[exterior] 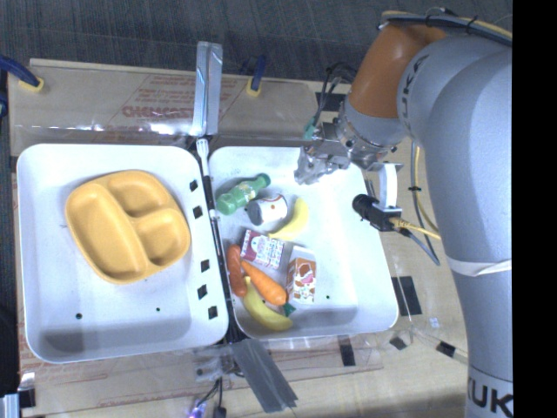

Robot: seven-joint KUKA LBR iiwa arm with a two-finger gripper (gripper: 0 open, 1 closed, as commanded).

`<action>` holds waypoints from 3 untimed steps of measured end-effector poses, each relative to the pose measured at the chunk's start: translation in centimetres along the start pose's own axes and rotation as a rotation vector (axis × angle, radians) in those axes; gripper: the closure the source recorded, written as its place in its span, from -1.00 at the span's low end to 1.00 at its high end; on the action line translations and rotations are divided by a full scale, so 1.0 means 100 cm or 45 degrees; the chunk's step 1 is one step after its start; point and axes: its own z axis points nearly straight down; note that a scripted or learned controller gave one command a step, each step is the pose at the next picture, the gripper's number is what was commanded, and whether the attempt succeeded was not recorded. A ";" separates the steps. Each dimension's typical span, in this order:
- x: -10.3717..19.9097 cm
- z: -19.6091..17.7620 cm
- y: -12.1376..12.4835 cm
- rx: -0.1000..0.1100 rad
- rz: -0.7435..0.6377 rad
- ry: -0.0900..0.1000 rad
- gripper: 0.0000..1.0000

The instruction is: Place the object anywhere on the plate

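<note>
A yellow divided plate (127, 225) lies in the left bin (52, 320). The right bin (348, 268) holds a pile of toy food: a green bottle (240, 193), a small white and red piece (271, 208), a banana (294, 220), two little cartons (263, 249) (302, 279), a carrot (261, 281) and a second banana (264, 313). My gripper (310, 171) hangs over the back of the right bin, right of the green bottle and above the pile. I see nothing between its fingers.
A metal divider bar (208, 85) stands at the back between the bins. Black clips (204, 268) line the shared wall. The arm's grey body and its cables (409, 225) cover the bench's right side. A blue clamp (254, 66) grips the back board.
</note>
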 end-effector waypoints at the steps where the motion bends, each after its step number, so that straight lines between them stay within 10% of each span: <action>1: 0.037 0.072 -0.058 0.003 0.075 -0.001 1.00; 2: 0.106 0.002 -0.079 -0.002 -0.046 -0.001 1.00; 3: 0.198 0.003 -0.173 0.001 -0.267 -0.003 1.00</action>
